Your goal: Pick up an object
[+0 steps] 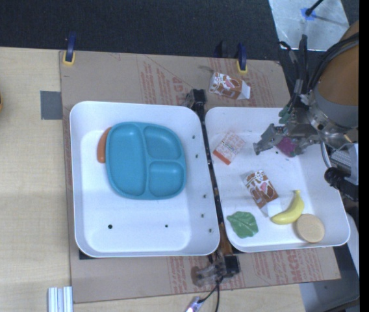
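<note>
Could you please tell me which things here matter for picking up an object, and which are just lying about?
For the job: gripper, purple object beside it, banana, snack packet, green leaf, round biscuit.

Lying about: blue divided plate, wrapper outside the bins.

Grey arm [340,106] with orange band; dark metal hand [282,138]; black cables [301,64] running along wrist.

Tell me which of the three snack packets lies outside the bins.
The packet at the top, on the brown board above the right bin. The orange-striped packet and the brown packet both lie inside that bin.
</note>
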You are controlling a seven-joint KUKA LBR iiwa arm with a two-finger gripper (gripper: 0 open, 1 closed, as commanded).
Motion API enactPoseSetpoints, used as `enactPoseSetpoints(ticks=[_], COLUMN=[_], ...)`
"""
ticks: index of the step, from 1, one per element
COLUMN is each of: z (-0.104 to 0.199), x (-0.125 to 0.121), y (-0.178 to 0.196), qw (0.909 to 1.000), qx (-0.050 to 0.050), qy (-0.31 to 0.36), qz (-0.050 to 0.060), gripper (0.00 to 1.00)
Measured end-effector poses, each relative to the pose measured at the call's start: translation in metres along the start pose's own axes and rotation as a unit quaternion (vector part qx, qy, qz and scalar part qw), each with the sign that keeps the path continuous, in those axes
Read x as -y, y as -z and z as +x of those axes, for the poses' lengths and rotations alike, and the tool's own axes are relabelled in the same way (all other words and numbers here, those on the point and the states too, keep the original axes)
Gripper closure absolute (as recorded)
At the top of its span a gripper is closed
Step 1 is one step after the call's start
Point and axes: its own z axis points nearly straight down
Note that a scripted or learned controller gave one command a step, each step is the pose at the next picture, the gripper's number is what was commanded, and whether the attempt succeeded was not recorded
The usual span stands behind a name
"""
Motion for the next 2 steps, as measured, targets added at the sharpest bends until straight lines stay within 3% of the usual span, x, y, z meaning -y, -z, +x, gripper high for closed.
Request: enactPoseSetpoints(ticks=[1,2], z=[-0.038,-0.02], x=[-0.003,0.025], y=[-0.126,-0.165], qw=[1.0,1.0], qx=[0.0,0.0], qy=[0.0,0.0], qz=[0.001,0.0], gripper=[0.0,0.0])
